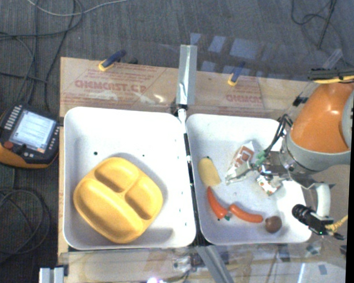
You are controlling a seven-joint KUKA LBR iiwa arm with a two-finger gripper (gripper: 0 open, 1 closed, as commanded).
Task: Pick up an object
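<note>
Pick not complete. No object is seen lifted: the crumpled wrapper (242, 162), yellow pear-like piece (210, 171), two orange carrots (232, 210) and brown ball (272, 223) all lie in the right bin (225, 125). The yellow divided tray (118, 198) sits in the left bin (76, 138).

The arm reaches in from the right, its gripper (269, 169) low over the bin beside the wrapper, possibly touching it. Its opening cannot be made out.

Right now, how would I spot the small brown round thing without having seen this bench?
Take the right bin, the one the arm reaches into. Along its near edge lie two orange carrots; the brown ball sits just right of them, the only dark, round item there.
</note>
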